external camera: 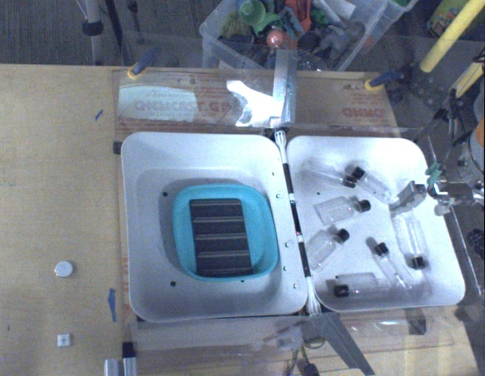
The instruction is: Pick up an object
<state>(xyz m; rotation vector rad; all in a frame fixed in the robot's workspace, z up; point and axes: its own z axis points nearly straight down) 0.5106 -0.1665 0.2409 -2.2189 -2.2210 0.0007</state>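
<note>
Both bins are seen in plain white: the left bin and the right bin. In the middle of the left one a turquoise tray is seen, and inside it a dark charcoal block marked with lighter horizontal stripes. The bottles on the right are clear with black caps (pretty hard to pick out against the white). The bench is coloured pale tan, with little blue marks dotted on it. At the top of the frame a clear tub is filled with green, red and pink bits, and a yellow tube is seen upper right.
</note>
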